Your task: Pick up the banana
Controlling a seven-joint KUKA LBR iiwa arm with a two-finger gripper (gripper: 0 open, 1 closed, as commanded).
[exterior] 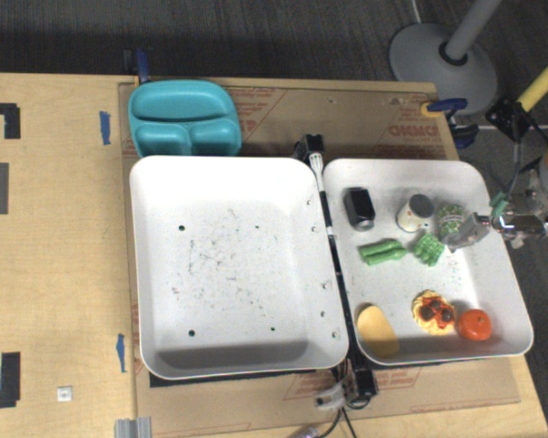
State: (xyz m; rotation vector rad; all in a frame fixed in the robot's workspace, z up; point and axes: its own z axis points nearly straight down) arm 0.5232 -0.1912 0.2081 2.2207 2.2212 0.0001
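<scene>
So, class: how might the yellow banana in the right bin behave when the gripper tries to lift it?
The banana looks smooth and rounded, so it may slip or roll. It lies against the bin wall, which probably leaves little finger room. It is likely a light toy, like the tomato nearby.

lighting's pretty even and bright from overhead, no harsh shadows. the left bin just has a soft dark edge under its front rim. the white plastic looks a bit washed out on the right bin. overall sharpness is meh, small items look soft and grainy, the dark floor up top goes murky.
</scene>
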